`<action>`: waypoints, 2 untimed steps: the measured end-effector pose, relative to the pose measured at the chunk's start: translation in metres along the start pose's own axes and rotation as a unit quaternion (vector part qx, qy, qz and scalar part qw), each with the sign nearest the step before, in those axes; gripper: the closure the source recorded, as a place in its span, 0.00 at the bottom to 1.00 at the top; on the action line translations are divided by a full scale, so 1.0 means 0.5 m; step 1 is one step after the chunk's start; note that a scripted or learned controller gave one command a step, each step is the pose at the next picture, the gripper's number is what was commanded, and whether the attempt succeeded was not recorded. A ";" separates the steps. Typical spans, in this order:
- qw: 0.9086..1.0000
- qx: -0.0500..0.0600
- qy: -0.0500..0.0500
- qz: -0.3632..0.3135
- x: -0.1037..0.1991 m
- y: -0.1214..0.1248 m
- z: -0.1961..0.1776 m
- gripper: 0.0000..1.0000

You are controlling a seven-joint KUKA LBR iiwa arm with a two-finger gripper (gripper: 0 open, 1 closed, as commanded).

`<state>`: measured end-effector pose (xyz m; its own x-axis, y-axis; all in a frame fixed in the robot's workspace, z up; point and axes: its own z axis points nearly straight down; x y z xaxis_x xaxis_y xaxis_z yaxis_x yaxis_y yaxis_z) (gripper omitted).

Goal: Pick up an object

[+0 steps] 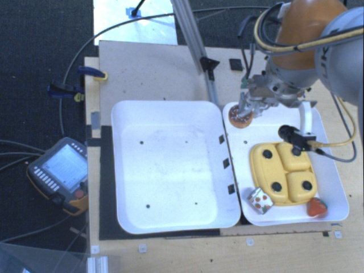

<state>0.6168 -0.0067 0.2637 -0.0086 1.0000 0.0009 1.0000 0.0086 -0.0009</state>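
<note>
The right bin [335,206] holds several objects. A small round brown doughnut-like piece [240,118] lies in its far left corner. A large yellow block with black studs [283,173] fills the middle. A spotted white die [260,201] sits at the front, and a red strawberry-like piece [317,207] is in the front right corner. My gripper [248,104] hangs directly over the brown piece, touching or nearly touching its top. The grey arm with its orange band [310,21] comes in from the upper right.
The left bin [122,152] sits next to the right one, with black clips along their shared wall. A slanted metal pole [190,27] rises behind the bins. A black part with a cable [296,136] hangs from the arm over the yellow block. A teach pendant [60,172] lies off the bench at left.
</note>
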 end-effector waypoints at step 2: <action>1.000 0.000 0.000 0.000 0.215 -0.050 0.012 1.00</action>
